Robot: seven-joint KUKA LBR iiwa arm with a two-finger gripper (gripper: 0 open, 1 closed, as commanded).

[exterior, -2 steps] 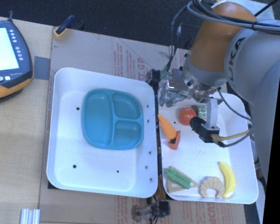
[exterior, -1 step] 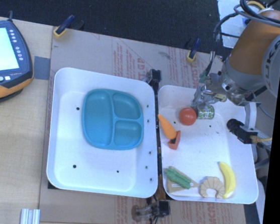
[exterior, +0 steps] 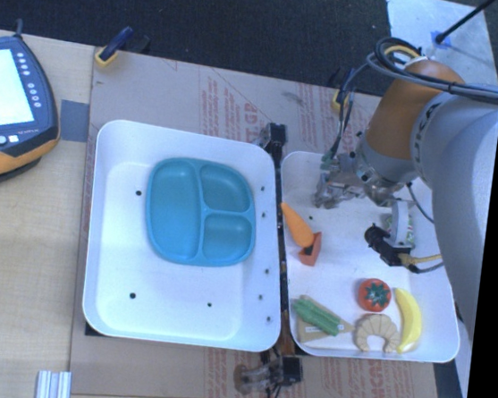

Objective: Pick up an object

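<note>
Whether the gripper is clenched or released cannot be told; it hovers over the right bin, just up-right of the carrot, tomato well below.

The pincer is small and dark, so its tips cannot be told apart. The arm is cut by the right edge and hides the far right corner of the right bin. The tablet is cut at the left edge.

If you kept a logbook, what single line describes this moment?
claw: over right bin's far end, nothing seen held | carrot, tomato, banana: lying in bin | blue plate: left bin
</note>
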